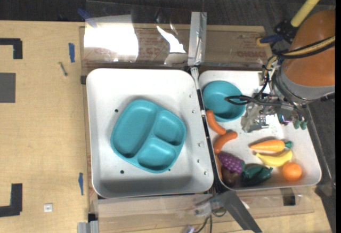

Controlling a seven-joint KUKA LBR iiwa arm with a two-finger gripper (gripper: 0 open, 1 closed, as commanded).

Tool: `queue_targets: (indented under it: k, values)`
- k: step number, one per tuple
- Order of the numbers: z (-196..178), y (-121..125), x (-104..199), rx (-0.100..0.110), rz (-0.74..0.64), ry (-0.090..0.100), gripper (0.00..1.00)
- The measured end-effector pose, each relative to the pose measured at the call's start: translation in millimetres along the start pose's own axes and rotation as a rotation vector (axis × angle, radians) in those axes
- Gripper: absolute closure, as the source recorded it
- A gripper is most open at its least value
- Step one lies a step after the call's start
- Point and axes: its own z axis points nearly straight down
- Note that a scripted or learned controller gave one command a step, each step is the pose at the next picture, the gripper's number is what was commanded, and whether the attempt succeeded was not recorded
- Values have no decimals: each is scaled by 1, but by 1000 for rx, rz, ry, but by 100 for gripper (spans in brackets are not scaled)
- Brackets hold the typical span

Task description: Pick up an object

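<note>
My gripper point(254, 120) hangs over the middle of the right bin point(314, 160), just right of a teal bowl point(219, 97) in that bin's far left corner. Toy foods lie along the bin's near side. An orange sausage point(215, 121) and a carrot piece point(224, 140) sit by the left wall. Purple grapes point(230, 161) and a dark green vegetable point(257, 172) rest at the front. A carrot point(269, 145), a yellow banana point(276, 158) and an orange point(292, 171) lie to the right of the gripper, nearer the front. Nothing shows in its grasp.
The left bin point(101, 93) holds a teal divided plate point(149, 135). The arm's orange band point(311, 48) and cables point(282, 101) hang over the right bin's far right corner. A clear plastic sheet point(138, 40) stands behind the bins.
</note>
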Motion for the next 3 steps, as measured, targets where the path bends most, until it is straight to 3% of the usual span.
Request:
queue_targets:
  k: [1, 2, 3]
  values:
    - [5, -3, 3, 0, 5, 12, 0]
    - [109, -57, 24, 2, 148, 22, 0]
    - [143, -64, 40, 5, 202, -4, 0]
